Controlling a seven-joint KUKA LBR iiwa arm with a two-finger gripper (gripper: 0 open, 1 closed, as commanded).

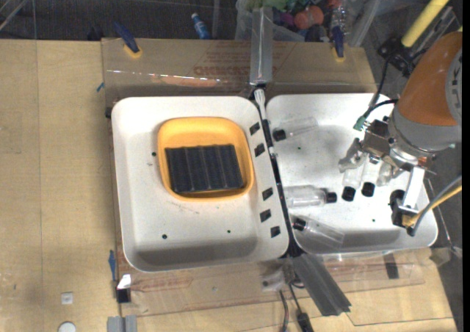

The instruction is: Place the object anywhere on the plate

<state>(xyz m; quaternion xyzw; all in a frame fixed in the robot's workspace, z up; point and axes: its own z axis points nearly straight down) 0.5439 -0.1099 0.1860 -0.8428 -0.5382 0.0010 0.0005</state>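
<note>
Orange square plate (205,132) w/ black ribbed insert: left bin | clear capped vials (308,196): right bin | gripper (358,176) centre-right, above vials; open/closed: can't tell

- An orange plate (170,132) with a dark ribbed insert sits flat in the left bin.
- Clear black-capped vials (308,195) lie scattered in the right bin.

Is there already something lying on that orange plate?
Yes, a dark ribbed block lies flat on the orange plate in the left bin.
</note>
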